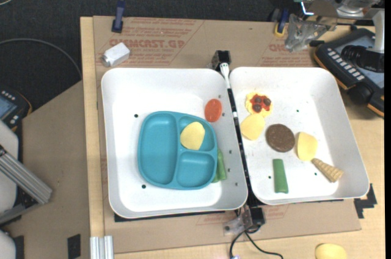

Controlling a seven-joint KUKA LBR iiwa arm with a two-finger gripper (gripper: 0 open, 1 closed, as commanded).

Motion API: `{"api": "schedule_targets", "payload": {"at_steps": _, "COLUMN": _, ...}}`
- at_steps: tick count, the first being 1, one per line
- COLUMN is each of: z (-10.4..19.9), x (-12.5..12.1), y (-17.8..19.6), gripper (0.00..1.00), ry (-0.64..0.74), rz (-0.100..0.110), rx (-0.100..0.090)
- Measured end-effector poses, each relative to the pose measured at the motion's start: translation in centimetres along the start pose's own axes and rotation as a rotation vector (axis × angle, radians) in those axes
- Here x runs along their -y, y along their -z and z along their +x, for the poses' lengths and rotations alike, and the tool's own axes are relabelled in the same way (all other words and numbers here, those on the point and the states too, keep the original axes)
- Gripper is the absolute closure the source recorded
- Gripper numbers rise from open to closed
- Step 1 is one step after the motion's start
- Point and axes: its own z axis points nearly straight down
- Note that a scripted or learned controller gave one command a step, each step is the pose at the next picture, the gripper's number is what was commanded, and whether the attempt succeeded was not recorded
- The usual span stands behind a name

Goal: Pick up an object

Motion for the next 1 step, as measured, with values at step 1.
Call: {"api": "schedule_targets", "payload": {"at_steps": 1, "z": -4.58, "x": 2.78, "y": -6.64, "gripper": 1.0, "ry": -0.001, "rz": -0.008, "rx": 0.0}}
